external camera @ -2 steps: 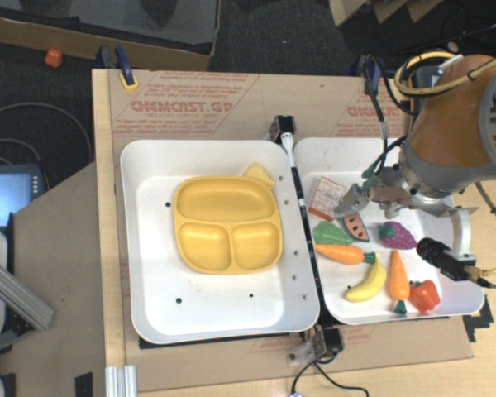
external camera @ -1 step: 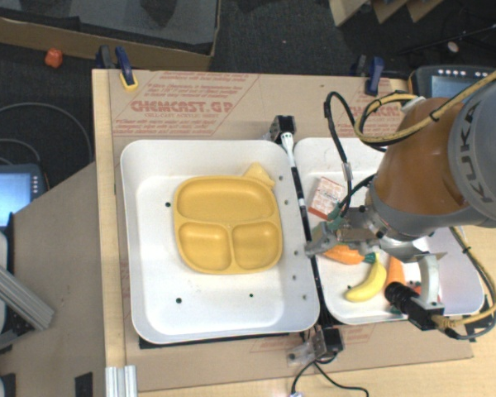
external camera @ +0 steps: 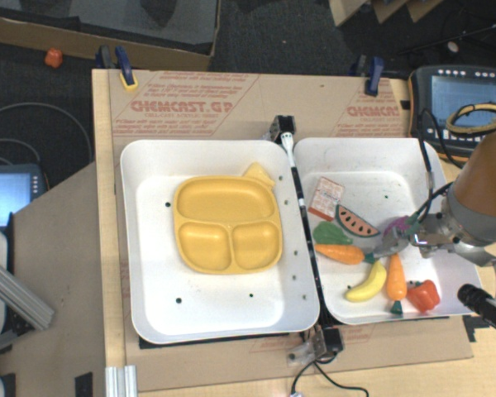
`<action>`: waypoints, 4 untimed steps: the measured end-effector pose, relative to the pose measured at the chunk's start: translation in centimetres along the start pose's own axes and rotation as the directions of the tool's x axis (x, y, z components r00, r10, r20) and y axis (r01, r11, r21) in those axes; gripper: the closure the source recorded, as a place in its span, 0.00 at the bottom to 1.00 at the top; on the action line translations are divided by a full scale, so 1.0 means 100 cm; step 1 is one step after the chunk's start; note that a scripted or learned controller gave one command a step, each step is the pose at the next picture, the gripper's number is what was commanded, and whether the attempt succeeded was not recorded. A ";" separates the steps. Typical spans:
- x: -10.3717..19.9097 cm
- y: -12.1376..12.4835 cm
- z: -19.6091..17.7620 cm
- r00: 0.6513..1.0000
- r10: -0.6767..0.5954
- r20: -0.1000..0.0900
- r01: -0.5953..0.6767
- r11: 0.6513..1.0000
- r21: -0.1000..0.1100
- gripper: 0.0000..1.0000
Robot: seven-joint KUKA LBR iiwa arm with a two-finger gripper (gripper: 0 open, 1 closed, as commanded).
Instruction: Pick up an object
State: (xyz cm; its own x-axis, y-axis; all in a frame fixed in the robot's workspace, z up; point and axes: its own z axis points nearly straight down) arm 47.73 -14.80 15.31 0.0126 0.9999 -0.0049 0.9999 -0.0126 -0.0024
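The right bin (external camera: 372,160) holds several toy foods. A watermelon slice (external camera: 357,222) lies near its middle, with a green vegetable (external camera: 329,233) and an orange carrot (external camera: 341,254) just left of it. A yellow banana (external camera: 368,284), a second carrot (external camera: 395,281) standing lengthwise and a red pepper (external camera: 424,294) lie near the front edge. My gripper (external camera: 394,236) reaches in from the right and hangs low over the bin, right of the watermelon slice and just above the second carrot's tip. Nothing is visibly held.
A small red-and-white packet (external camera: 326,197) lies at the right bin's left wall. The left bin (external camera: 149,246) holds a yellow divided plate (external camera: 227,223). A black bar (external camera: 293,190) runs between the bins. A screen and cables (external camera: 463,110) sit at the far right.
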 end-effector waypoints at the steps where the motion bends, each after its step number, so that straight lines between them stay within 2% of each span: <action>1: -0.026 0.004 -0.159 1.000 -0.011 0.003 0.011 1.000 -0.020 0.00; 2: 0.022 0.001 -0.097 1.000 -0.017 -0.008 0.017 1.000 0.004 0.00; 3: 0.019 0.002 -0.110 1.000 -0.013 -0.004 0.013 1.000 -0.004 1.00; 4: 0.099 0.001 -0.117 1.000 -0.022 -0.008 0.022 1.000 -0.002 1.00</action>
State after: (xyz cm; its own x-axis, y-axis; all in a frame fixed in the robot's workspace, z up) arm 47.96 -4.84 26.97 -0.0089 1.0000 0.0035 1.0000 0.0089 -0.0009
